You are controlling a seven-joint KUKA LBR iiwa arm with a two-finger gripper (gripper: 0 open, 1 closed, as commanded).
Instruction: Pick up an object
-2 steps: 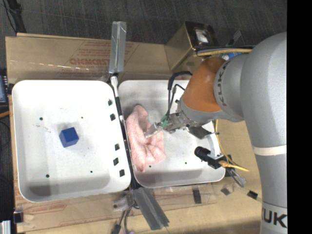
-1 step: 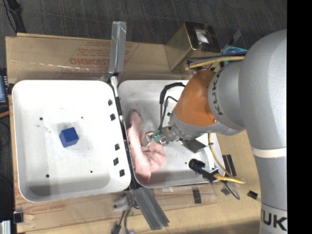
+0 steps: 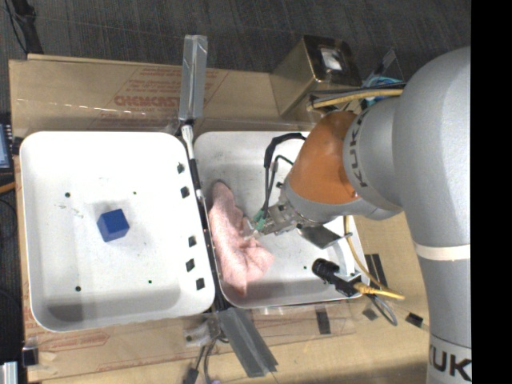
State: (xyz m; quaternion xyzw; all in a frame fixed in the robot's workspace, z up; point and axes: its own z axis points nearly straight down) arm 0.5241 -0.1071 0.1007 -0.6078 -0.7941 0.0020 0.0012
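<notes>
Two bins sit side by side on the worktop. A cube lies in the left bin, near its middle. A cloth lies in the right bin, along its left wall. The gripper hangs just right of the cloth, at its edge; the arm reaches in from the right.

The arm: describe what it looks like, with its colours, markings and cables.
The arm is bulky, rounded and light grey, with black KUKA lettering on its casing and a white ring low on the big segment. A glossy orange band sits above the wrist. Black cables loop beside it, and a yellow cable runs down the right side. The gripper is a small grey metal assembly.
</notes>
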